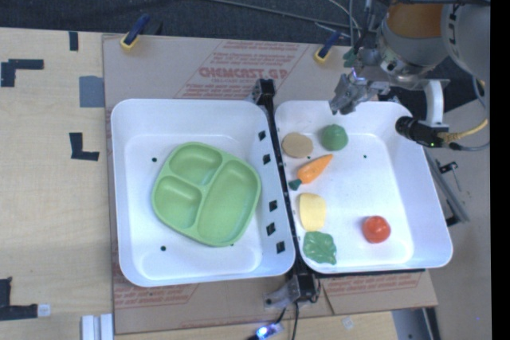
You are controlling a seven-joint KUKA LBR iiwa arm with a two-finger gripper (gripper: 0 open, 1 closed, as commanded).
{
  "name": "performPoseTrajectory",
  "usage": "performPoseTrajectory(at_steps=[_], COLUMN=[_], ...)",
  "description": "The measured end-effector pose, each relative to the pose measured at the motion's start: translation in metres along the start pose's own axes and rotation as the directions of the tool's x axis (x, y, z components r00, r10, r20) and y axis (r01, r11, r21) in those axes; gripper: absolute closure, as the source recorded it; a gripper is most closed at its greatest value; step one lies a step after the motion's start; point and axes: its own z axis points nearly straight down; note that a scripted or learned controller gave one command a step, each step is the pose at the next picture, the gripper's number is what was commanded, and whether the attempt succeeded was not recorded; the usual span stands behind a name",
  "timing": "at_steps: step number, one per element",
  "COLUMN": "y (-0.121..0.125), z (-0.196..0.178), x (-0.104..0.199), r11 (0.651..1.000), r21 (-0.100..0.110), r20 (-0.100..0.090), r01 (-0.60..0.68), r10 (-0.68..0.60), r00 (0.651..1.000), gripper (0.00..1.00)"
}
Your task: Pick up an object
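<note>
Two shallow white plastic bins sit side by side on a sheet of brown cardboard. The left bin (127, 171) holds a light green plastic tray with three compartments (207, 193), lying flat and turned at an angle.

The right bin (422, 203) holds six small toy foods. A round tan cookie-like disc (297, 145) lies near the bin's upper left, just beside the divider between the bins. A dark green round vegetable (334, 137) sits to its right, near the back wall. An orange carrot with a green stem (313, 169) lies slantwise just below those two. Below the carrot rests a pale yellow rounded block (311, 211), and close under that a leafy green piece (319, 248) near the bin's front left corner. A red tomato-like ball (376, 228) lies apart from the rest, toward the front right.

The grey arm with its orange band reaches in from the upper right. Its two-finger gripper (344, 103) hangs over the back edge of the right bin, just above and slightly right of the dark green round vegetable. Nothing shows between its tips, and from this angle I cannot tell how its tips are set
</note>
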Motion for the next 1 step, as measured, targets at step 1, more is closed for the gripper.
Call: performPoseTrajectory(at_steps=[1], y=[-0.0070], z=[0.0101], x=[0.0416], r11=[1.000], r21=[0.002], r20=[0.000], r01=[0.000], r10=[0.000], r00=[1.000], gripper=[1.00])
